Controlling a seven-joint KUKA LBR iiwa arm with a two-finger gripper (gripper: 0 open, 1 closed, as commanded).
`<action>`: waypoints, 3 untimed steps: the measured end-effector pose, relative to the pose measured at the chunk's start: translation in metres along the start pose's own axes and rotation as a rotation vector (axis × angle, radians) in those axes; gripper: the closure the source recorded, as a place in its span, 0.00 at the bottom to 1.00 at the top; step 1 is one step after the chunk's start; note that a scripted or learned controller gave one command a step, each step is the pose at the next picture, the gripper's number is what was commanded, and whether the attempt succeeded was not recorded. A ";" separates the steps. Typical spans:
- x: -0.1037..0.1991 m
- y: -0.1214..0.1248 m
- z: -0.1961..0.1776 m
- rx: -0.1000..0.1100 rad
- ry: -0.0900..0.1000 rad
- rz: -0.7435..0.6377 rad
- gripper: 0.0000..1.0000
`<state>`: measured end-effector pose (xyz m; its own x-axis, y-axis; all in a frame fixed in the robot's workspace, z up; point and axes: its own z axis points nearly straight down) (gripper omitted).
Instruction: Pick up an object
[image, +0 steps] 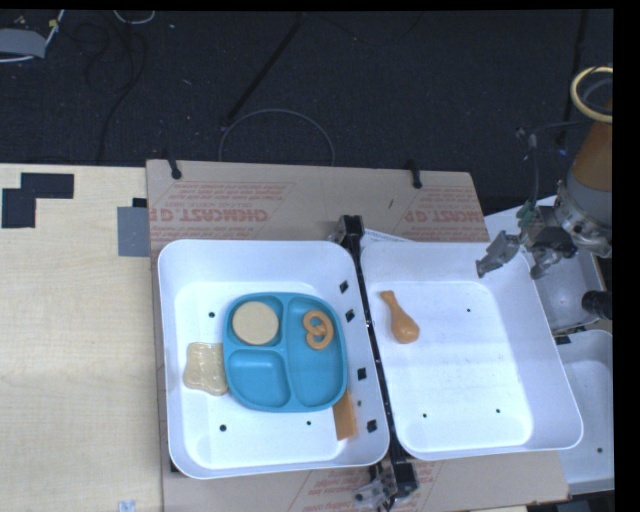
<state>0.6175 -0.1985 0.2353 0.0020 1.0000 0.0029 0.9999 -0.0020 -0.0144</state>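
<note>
**Gripper poised beside the right bin, nothing grasped**

Gripper (522, 253) fingers are seen spread apart, with nothing between them, above the right bin's (520, 420) far right rim. Nearest, a tan strip (344, 416) lies beside the blue tray (285, 380) in the left bin (190, 440). Farther back, the isolated orange spoon-shaped piece (399, 317) is judged the easiest target; a centred descent over its handle is advised.

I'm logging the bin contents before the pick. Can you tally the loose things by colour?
Blue: 1, the divided plate
Tan or orange-brown: 5, round cracker, pretzel, pale piece, stick, spoon-shaped piece
Total: 6
</note>
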 end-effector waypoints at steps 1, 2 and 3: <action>0.000 0.002 -0.008 -0.012 -0.002 -0.002 0.00; 0.004 -0.001 0.055 -0.006 -0.001 -0.003 0.00; 0.003 -0.011 0.111 -0.007 -0.001 -0.002 0.00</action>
<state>0.6045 -0.1954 0.1243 0.0004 1.0000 0.0021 1.0000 -0.0004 -0.0076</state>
